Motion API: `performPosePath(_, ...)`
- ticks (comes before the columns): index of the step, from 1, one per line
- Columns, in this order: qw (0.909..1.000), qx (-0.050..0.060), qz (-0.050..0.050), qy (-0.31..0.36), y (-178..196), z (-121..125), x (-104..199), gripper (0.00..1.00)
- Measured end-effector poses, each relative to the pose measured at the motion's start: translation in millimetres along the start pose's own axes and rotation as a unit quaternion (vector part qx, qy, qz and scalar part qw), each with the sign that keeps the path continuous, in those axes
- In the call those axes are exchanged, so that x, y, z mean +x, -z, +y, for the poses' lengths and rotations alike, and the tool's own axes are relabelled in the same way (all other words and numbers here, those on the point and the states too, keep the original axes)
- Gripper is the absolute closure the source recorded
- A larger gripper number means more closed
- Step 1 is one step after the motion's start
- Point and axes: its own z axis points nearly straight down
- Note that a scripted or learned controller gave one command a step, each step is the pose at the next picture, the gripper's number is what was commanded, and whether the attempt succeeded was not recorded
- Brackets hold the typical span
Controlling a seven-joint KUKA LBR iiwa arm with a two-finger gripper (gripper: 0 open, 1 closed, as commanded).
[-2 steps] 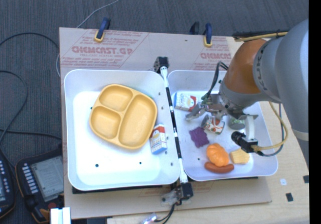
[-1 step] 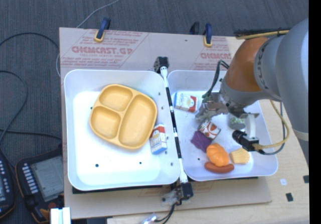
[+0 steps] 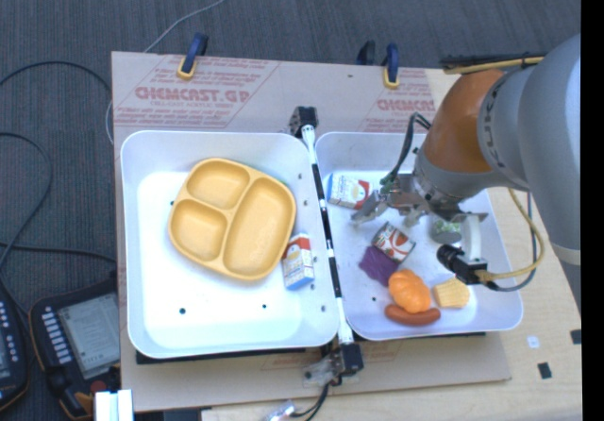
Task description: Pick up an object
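My gripper (image 3: 389, 214) hangs low over the middle of the right bin (image 3: 500, 315), open, with its grey fingers (image 3: 366, 211) spread apart. Just in front of it lies a small red-and-white can (image 3: 393, 242), not held. A purple piece (image 3: 377, 266) lies beside the can. An orange fruit (image 3: 410, 290), a sausage (image 3: 412, 316) and a yellow cheese wedge (image 3: 452, 294) sit near the bin's front. A white-and-red carton (image 3: 346, 190) rests by the left wall, behind the gripper. Nothing is between the fingers.
The left bin (image 3: 151, 315) holds a yellow divided plate (image 3: 232, 217) and a small red, white and blue carton (image 3: 298, 261) against its right wall. The arm's grey and orange body (image 3: 481, 131) covers the right bin's back right part. A green item (image 3: 446, 230) peeks out under the wrist.
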Motion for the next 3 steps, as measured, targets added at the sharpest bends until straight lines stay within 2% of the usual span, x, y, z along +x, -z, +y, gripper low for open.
performPosePath(1, 1.0, 0.002, 0.0, 0.0, 6.8, 0.0, 0.2, 1.0)
performPosePath(2, 1.0, 0.002, 0.0, 0.0, 6.7, 0.0, 0.2, 0.0)
performPosePath(3, 1.0, 0.004, 0.0, 0.001, 13.6, 0.0, 0.3, 1.0)
